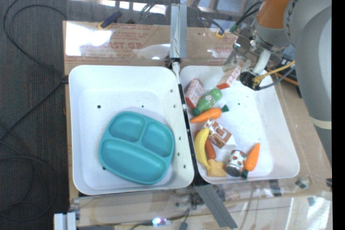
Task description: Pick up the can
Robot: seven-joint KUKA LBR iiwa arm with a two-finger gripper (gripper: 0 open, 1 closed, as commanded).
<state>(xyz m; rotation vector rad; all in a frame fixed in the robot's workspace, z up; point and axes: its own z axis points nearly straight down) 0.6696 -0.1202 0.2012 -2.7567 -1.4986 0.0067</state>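
Gripper (233,74) up at the right bin's (280,132) far edge — grip state can't be told.
The can (235,162) lies well below it (beside a carrot (252,155)) — at the near wall.

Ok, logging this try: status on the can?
Gripper above right bin's far edge. Can lying near front edge. Carrot against it, banana close by.
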